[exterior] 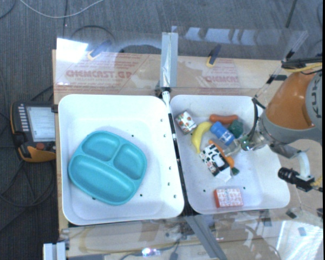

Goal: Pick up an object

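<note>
Down in the right bin (271, 199), the gripper (248, 143) sits low at the 3 o'clock edge of a cluster of objects; whether it is spread or closed cannot be told. At its 9 o'clock lie a blue bottle (221, 132), a banana (200, 135) and a black-and-white carton (214, 159). A carrot (223, 118) lies at the cluster's 12 o'clock, a red box (228, 197) at 6 o'clock. The left bin (76, 107) bears a teal divided plate (107, 167).

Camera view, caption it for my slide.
Gripper down among toys in the right bin; teal tray in the left bin.
</note>
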You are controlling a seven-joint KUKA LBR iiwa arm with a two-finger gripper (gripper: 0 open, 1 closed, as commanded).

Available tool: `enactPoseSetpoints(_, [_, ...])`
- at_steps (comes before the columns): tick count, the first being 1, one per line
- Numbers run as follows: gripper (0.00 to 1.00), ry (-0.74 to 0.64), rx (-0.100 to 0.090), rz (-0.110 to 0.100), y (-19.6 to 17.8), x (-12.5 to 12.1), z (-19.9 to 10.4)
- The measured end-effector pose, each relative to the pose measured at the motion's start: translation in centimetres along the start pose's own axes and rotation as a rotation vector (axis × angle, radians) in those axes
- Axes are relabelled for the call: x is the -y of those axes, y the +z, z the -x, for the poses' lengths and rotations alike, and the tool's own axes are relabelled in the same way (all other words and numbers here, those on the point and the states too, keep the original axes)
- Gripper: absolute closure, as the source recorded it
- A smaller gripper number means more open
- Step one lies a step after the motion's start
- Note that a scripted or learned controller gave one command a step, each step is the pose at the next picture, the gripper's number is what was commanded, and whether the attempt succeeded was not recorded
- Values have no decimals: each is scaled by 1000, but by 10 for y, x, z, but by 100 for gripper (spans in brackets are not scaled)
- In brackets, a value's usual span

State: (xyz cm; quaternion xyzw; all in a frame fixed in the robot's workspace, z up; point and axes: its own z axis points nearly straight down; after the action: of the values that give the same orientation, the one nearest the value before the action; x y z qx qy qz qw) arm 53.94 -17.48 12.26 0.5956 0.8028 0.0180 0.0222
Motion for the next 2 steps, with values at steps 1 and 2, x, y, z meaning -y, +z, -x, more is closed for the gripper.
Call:
enactPoseSetpoints(1, [0,0,-4,-6,3,2,-1])
enactPoseSetpoints(2, [0,-30,-9,-48,36,-55,25])
